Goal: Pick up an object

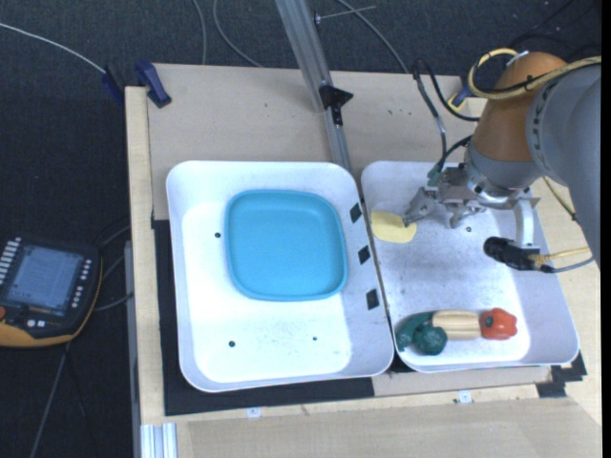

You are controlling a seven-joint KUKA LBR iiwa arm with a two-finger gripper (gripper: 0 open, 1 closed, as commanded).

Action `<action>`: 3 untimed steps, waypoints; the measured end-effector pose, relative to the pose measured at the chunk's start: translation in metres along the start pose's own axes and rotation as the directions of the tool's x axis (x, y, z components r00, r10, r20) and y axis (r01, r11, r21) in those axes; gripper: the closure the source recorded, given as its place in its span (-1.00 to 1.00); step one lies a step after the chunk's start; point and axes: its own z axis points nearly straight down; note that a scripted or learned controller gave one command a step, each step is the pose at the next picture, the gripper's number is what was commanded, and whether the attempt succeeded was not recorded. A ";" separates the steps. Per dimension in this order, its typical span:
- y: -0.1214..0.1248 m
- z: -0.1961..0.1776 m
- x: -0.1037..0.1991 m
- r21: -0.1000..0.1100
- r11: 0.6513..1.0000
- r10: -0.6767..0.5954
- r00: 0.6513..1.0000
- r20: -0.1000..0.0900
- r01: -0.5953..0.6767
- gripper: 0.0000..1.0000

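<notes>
A pale yellow object (391,227) lies at the left edge of the right bin (549,299). My gripper (440,214) hangs just to its right, pointing down over the bin's upper part. Its fingers stand open and spread, and the left fingertip (415,215) is at the yellow object's right edge. Nothing lies between the fingers. Along the bin's front edge lie a dark green object (422,337), a tan cylinder (456,324) and a red object (497,323) in a row.
A blue square plate (286,244) sits in the left bin (200,342). A metal pole (310,55) slants over the bench behind the bins. A black fitting with a yellow cable (513,252) hangs off the arm over the right bin.
</notes>
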 end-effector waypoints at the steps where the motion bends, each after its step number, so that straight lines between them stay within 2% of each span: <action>1: 0.001 -0.013 0.000 -0.004 1.000 0.000 1.000 0.000 0.000 1.00; 2: 0.009 -0.059 -0.005 -0.007 1.000 0.000 1.000 0.001 0.000 1.00; 3: 0.007 -0.123 -0.005 -0.008 1.000 0.000 1.000 0.001 0.000 1.00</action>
